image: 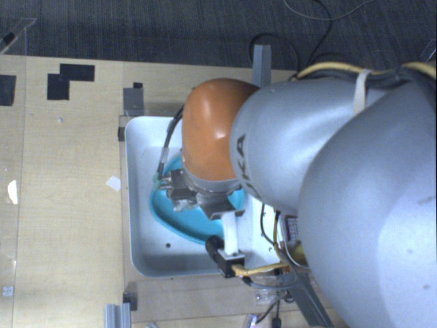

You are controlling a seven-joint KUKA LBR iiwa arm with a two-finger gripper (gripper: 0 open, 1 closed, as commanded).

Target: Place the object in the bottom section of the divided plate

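Note:
A blue divided plate (168, 214) lies in the left white bin (136, 183), and the arm covers most of it. Only its left and lower rim show. The arm's orange band (208, 132) and grey wrist hang directly over the plate, hiding the gripper's tip and whatever sits below it. No object shows on the visible part of the plate.
The large grey arm body (341, 183) fills the right half of the view and covers the second bin. Cables and a black fitting (225, 255) hang near the bin's lower edge. Wooden bench surface (61, 203) lies to the left of the bin.

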